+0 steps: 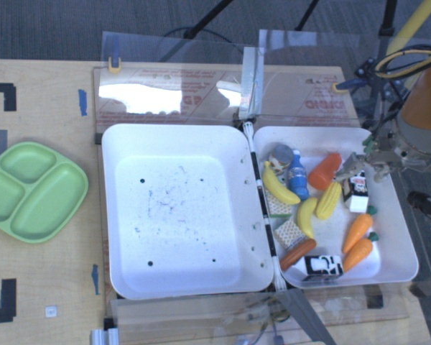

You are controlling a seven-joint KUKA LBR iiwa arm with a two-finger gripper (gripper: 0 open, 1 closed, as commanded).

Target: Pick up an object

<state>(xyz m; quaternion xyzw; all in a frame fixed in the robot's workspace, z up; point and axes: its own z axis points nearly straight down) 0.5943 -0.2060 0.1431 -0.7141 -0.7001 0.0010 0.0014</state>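
**Operator:** At the right bin's (399,264) upper right corner I have the tool (365,162), hanging over the far end of the pile. I cannot tell from this slant whether it is released or clenched; the wrist hardware blurs into what lies below, and I see nothing clearly caught in it.

**Second:** What lies nearest it?

**Operator:** Just below and a touch left is a small black-and-white carton (357,191), its long axis running roughly up and down the view. To the tool's left lies an orange pepper-like piece (324,171), and beside that a corn cob (327,200), tilted, its upper end leaning right. I judge the carton the likeliest target, since it lies almost straight under the tool, so the coming move is mostly a drop with a small shift toward me.

**Second:** And further out?

**Operator:** A blue bottle (297,177) and a banana (275,183) near the divider, both lying along the bin's length, and two carrots (358,241) toward the near edge, pointing up and right. The left bin (122,149) bears only scribbled marks. A green divided plate (33,190) rests on the tabletop (43,85), well apart from all this.

**Second:** Any writing?

**Operator:** Red print on the clear panels behind the bins, too faint and mirrored to read. The carton's markings are too small to make out.
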